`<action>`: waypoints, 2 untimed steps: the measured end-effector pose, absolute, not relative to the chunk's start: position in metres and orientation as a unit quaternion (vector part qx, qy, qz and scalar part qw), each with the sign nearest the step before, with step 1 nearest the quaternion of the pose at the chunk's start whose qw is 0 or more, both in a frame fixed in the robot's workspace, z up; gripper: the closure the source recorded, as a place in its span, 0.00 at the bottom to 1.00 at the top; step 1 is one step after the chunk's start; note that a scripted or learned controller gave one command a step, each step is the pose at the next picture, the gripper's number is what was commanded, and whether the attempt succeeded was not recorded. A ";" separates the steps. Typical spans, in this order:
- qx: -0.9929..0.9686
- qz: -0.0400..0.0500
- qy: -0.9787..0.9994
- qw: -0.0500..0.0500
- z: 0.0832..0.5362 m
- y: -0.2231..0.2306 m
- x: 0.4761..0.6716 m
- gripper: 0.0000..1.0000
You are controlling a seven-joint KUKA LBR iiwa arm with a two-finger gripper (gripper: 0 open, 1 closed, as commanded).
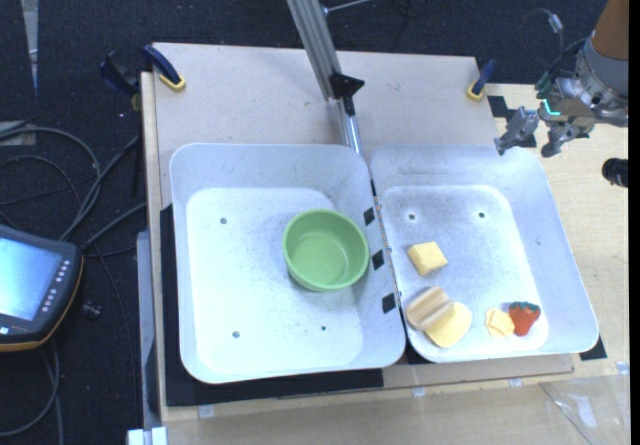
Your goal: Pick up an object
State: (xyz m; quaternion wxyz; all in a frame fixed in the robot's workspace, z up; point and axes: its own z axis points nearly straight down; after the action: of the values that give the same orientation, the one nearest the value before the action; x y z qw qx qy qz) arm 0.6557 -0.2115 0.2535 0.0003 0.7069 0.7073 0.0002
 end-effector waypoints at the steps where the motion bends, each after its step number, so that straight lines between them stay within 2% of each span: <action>1: 0.707 0.000 0.707 0.000 0.253 -0.212 0.656 0.00; 2: 0.707 -0.001 0.707 -0.002 0.198 -0.208 0.664 0.00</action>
State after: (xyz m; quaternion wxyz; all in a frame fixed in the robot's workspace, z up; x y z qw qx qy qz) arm 0.6644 -0.2077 0.1982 -0.0020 0.7068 0.7075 -0.0012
